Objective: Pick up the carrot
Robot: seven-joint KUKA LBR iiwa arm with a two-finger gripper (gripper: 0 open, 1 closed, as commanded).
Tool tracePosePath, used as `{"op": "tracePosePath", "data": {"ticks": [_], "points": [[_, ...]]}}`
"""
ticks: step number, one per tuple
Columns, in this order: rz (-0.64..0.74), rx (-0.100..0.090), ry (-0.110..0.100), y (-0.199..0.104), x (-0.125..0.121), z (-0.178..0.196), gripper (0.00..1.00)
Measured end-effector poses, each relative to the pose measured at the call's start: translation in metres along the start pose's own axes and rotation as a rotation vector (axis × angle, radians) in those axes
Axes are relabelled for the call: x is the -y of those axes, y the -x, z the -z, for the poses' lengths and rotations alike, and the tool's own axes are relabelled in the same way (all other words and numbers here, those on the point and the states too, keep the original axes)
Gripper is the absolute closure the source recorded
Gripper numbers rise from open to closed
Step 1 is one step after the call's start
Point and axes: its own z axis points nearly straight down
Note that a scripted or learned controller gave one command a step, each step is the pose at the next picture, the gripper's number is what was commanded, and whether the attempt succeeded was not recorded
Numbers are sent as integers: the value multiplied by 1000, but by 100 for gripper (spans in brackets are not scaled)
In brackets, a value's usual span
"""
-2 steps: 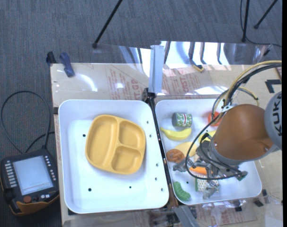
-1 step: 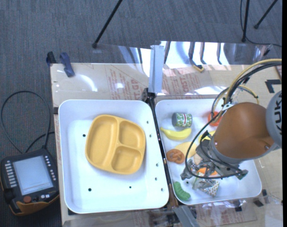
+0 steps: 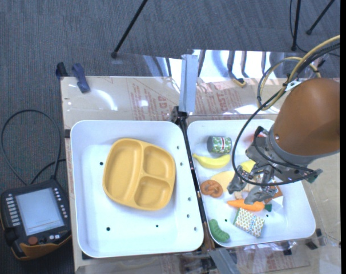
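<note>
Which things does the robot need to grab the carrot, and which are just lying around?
For the job: carrot, gripper.

Just lying about: yellow plate, banana, green can, pickle, pretzel, patterned packet.

The carrot (image 3: 245, 205) is orange, small and tapered. It is laid roughly horizontal in the right bin (image 3: 306, 214), near its front wall.

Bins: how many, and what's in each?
2. Left bin holds a yellow plate. Right bin holds the carrot, banana, can, pickle and more; the arm may hide some.
</note>
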Motion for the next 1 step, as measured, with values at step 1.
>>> {"op": "tracePosePath", "data": {"ticks": [1], "points": [[-1, -2, 3, -1, 0, -1, 0]]}}
